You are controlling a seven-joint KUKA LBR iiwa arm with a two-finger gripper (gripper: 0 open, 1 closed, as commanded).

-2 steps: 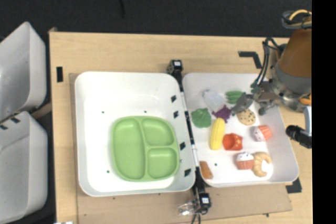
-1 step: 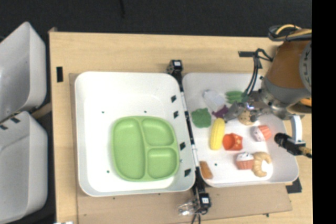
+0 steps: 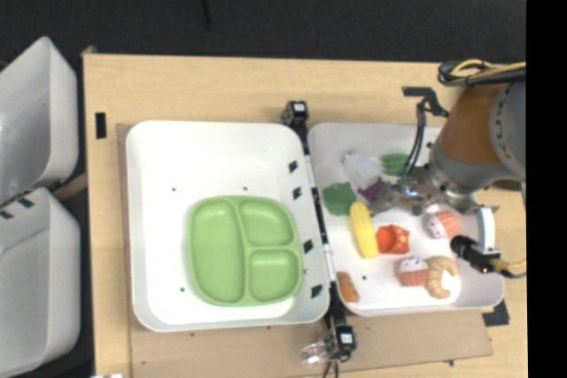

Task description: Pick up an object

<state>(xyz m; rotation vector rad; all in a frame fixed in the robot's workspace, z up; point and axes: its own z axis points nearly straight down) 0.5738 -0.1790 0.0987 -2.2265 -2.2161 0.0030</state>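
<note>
No readable writing or brand anywhere, too small and blurry. Left bin (image 3: 151, 190) holding a green divided plate (image 3: 244, 250). Right bin (image 3: 390, 301) packed with toy food: yellow corn (image 3: 361, 228), red piece (image 3: 392, 238), green leafy bit (image 3: 337, 197), purple thing (image 3: 372, 189), croissant (image 3: 439, 276), brown sausage (image 3: 347, 287). Gripper (image 3: 409, 190) down low among the clutter near the purple thing, arm (image 3: 474, 137) crowding the right side.

Single fixed camera above bench (image 3: 221, 84), slanted down over both bins (image 3: 151, 190).
</note>
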